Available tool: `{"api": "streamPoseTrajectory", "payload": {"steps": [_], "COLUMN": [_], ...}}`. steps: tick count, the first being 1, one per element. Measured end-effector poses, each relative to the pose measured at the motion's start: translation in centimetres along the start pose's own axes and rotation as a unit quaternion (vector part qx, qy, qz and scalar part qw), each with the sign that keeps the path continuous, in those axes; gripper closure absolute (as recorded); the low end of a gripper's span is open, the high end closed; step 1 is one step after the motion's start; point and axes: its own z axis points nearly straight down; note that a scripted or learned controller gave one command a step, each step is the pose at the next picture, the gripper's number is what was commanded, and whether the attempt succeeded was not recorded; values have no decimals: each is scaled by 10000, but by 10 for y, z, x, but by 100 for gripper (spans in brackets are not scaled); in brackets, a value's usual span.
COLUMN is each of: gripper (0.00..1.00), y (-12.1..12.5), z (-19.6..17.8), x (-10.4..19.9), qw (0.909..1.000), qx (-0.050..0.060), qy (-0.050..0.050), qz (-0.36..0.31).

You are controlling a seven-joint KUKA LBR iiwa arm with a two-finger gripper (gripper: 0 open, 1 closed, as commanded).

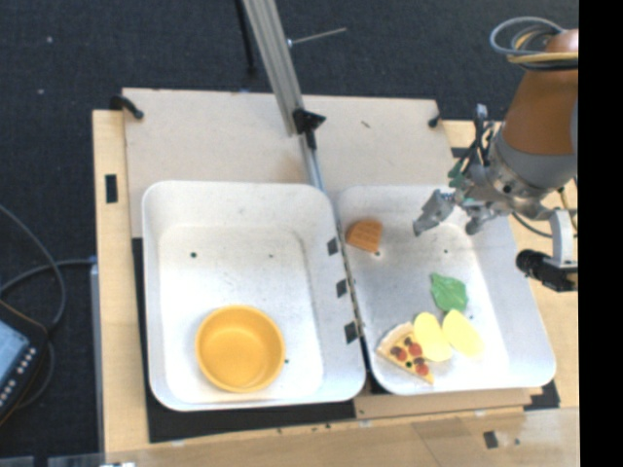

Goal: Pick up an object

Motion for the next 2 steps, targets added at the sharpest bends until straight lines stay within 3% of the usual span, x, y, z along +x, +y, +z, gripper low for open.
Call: {"api": "streamPoseTrajectory", "payload": {"steps": [1, 2], "gripper": [0, 0], "y": [0, -1], "z": [0, 63], "x": [0, -4], "qw": [10000, 10000], "qx": [-2, 30], "qy": [3, -7], "qz": [4, 19]}}
